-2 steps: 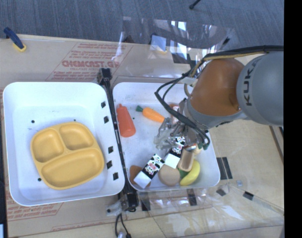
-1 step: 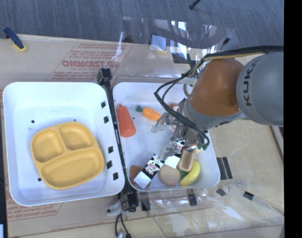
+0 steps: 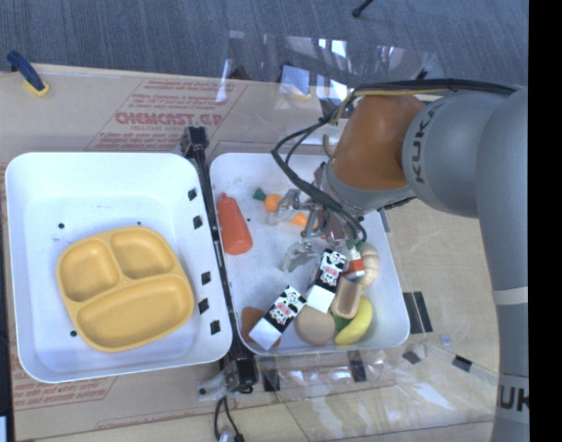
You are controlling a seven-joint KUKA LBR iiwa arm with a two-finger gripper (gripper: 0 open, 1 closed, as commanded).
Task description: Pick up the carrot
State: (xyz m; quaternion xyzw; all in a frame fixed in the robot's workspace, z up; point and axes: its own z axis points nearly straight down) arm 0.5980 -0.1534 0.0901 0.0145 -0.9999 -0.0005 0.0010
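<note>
Carrot [image 3: 233,226]: lies at the left edge of the right bin [image 3: 263,168], centre frame, tip pointing up, nothing touching it.
Fingers [image 3: 304,251]: right of the carrot, apart from it, spread open, holding nothing.
Neighbours: milk cartons [image 3: 283,313], banana [image 3: 357,323] lower right.
Left bin [image 3: 41,178]: yellow tray [image 3: 124,288].

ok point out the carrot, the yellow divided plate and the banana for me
carrot [image 3: 233,226]: camera view, middle of its orange body, left side of the right bin
yellow divided plate [image 3: 124,288]: camera view, ridge between its compartments, in the left bin
banana [image 3: 357,324]: camera view, middle of its curve, right bin's near corner
</note>
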